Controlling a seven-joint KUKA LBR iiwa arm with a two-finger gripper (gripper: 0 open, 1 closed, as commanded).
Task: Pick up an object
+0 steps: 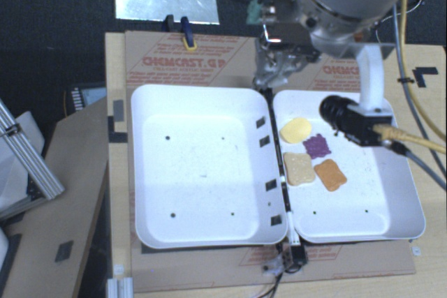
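Four small flat pieces are counted in the right bin (398, 220), below and slightly right of the claw (274, 75): one yellow round piece (296, 129), one purple piece (318, 145), one tan toast-shaped piece (300, 168) and one orange piece (330, 174). One left bin (150, 171) is seen below-left of the claw. The orange piece's long axis is angled from upper left to lower right; the tan piece lies nearly upright. Whether the claw is spread or pressed together cannot be told. Both bins are carried on the tabletop (209, 56).
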